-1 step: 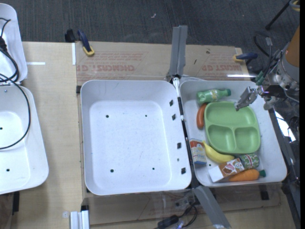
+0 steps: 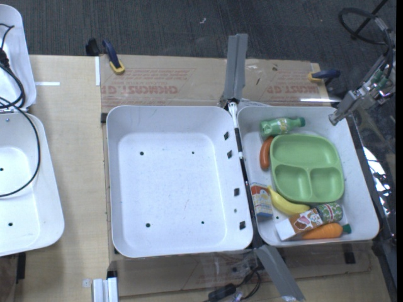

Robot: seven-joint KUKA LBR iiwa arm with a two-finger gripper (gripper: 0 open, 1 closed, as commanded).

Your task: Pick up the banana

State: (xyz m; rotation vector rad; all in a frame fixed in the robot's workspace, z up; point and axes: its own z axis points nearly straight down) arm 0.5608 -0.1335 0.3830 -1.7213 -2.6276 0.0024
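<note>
Both bins are white, the left bin [image 2: 170,178] speckled with small dark holes. In the right bin [image 2: 368,197], a yellow banana [image 2: 284,201] lies against a light green divided plate [image 2: 306,167]. A green bottle [image 2: 281,126] sits at the far edge, a red-orange sausage [image 2: 266,153] beside it, an orange carrot [image 2: 322,231] at the near edge. The counter [image 2: 69,99] is pale wood with brown cardboard [image 2: 170,83] printed in red.

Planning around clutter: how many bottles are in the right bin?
2. A green bottle lies at the far edge above the green plate; another bottle lies below the plate. The plate may hide more.
</note>
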